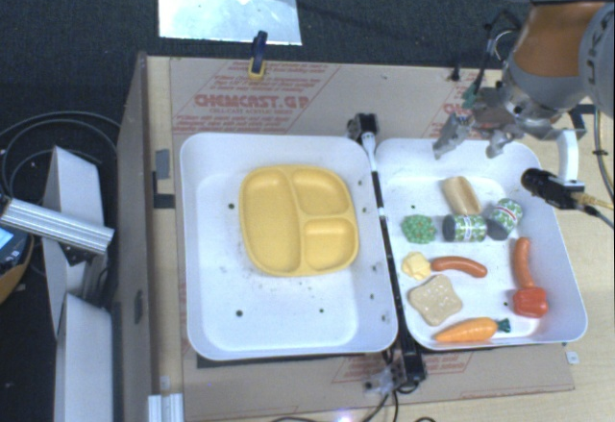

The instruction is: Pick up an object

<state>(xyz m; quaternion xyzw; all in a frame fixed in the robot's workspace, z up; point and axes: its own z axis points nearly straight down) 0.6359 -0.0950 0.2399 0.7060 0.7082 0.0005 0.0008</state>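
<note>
Looking down from the fixed camera view, two shallow white bins sit side by side on the bench [288, 88]. The left bin [207, 218] contains a yellow divided plate [298, 220], lying flat near its centre. The right bin [557, 261] contains toy food: a bread roll [459, 192] near the back, a green broccoli piece [418, 228], two small cans [467, 228] and [504, 215] lying on their sides, a sausage [459, 265], a yellow piece [415, 265], a toast slice [434, 300], a carrot [468, 330], a second sausage [522, 260] and a red piece [530, 301].

The arm enters from the upper right. Its claw [473, 136] hangs over the back edge of the right bin, fingers spread wide with nothing between them, just behind the bread roll and apart from it.
</note>
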